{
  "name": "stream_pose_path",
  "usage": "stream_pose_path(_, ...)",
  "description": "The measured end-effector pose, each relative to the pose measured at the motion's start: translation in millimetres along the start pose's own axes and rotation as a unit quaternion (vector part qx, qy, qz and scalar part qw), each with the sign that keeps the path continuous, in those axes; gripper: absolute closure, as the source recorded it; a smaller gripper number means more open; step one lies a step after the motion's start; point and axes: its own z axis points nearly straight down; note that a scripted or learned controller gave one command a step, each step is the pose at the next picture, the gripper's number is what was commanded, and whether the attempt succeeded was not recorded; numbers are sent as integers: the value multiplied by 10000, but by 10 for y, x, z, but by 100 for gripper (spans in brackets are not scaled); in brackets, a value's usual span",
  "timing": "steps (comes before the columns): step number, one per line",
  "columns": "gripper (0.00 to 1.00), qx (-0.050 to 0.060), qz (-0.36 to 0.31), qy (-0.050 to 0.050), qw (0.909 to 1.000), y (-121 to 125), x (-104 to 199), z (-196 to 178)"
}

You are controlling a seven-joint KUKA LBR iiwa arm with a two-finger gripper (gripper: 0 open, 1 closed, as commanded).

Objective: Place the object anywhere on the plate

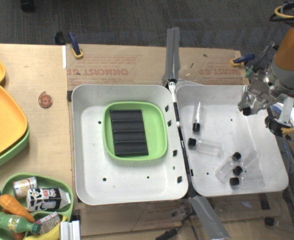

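A square green plate [158, 134] lies in the left bin [86, 149], with a dark ridged block [129, 132] on its middle. Several clear vials with black caps lie in the right bin [267, 184]: one [197, 115] near the back left, one [207, 146] below it, and a cluster [234, 166] toward the front right. My gripper [246, 107] hangs over the right bin's back right corner, apart from the vials and far from the plate. Nothing shows between its tips.
Stacked yellow plates [1, 119] sit on the bench at far left. A green bowl [29, 209] of toy food stands at the front left. Clamps [75, 48] [242, 60] hold the cardboard behind the bins. A metal divider [173, 59] rises between the bins.
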Motion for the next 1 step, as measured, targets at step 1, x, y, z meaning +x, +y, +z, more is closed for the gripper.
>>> stream_pose_path(1, 0, -1, 2, 1, 10000, 1, 0, -2)
